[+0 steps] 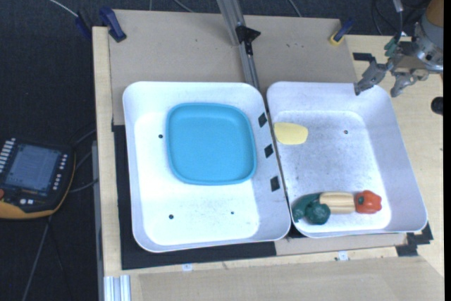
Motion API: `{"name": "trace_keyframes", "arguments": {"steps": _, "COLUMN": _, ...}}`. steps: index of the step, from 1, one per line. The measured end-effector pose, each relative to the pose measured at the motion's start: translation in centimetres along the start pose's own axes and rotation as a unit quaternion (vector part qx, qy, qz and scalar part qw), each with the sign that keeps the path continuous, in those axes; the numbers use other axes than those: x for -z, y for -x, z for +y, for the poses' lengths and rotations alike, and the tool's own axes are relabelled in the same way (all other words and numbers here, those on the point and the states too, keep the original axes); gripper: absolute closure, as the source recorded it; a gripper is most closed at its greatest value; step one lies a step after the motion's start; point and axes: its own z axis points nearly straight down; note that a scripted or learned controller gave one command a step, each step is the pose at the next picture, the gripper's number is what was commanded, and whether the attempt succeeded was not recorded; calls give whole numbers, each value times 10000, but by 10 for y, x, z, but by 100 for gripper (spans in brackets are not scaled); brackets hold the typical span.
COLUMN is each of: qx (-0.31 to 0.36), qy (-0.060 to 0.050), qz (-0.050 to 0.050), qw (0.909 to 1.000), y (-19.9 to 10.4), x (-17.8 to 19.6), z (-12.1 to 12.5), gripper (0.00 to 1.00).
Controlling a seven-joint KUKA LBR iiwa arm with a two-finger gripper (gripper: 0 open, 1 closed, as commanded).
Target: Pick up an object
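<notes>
My gripper [381, 81] hangs w/ fingers spread wide, nothing btwn them, over the right bin's [402, 151] far corner. Approach step, I judge. Yellow piece [290, 133] lies near; green, tan, red toys [337, 204] at the front wall. Next: pick one, descend.

Two white bins sit on a pale tan counter [176, 46]. The left bin [141, 215] is white with a few small dark dots, and it carries a plain turquoise-blue plate [210, 143]. The right bin [402, 173] is white with a fine grey speckle over its floor. At its 10 o'clock lies a pale yellow piece [290, 133]. At its 6 o'clock lie a dark green item [311, 211], a tan one [337, 202] and a red one [367, 201]. Blue clamps [110, 22] grip the counter's far edge, and a yellow clamp [342, 30] too.
</notes>
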Motion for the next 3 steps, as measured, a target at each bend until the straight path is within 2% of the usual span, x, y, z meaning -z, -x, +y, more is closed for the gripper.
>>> {"name": "trace_keyframes", "arguments": {"steps": 1, "qx": 0, "qy": -23, "qz": 5, "qw": 10000, "y": -1, "x": -53, "z": -11, "gripper": 0}}
{"name": "trace_keyframes", "arguments": {"steps": 2, "qx": 0, "qy": -29, "qz": 6, "qw": 10000, "y": 0, "x": -115, "z": -10, "gripper": 0}}
{"name": "trace_keyframes", "arguments": {"steps": 3, "qx": 1, "qy": -14, "qz": 3, "qw": 10000, "y": 0, "x": -143, "z": -10, "gripper": 0}}
